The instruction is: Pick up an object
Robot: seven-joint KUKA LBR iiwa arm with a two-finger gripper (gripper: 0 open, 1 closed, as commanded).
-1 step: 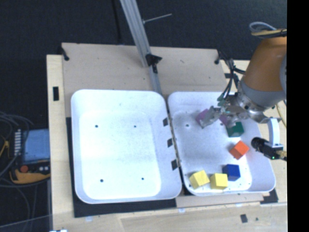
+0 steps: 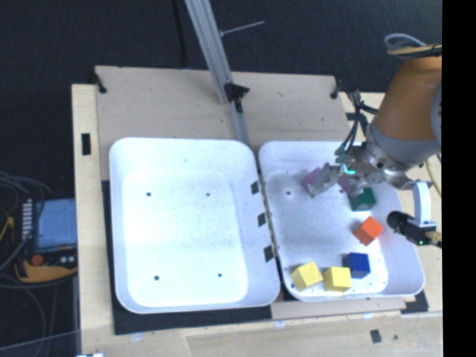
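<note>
The two white bins (image 2: 186, 222) look like smooth, a bit shiny plastic. The bench (image 2: 171, 103) under them looks like flat, dull wood. The far pole (image 2: 208, 36) looks like grey metal. The blocks (image 2: 306, 276) look smooth and dull.

No legible text or labels.

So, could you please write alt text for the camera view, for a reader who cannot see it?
A grey robot arm's gripper hovers over the right white bin, which holds two yellow blocks, a blue cube, an orange block and a green block.
</note>
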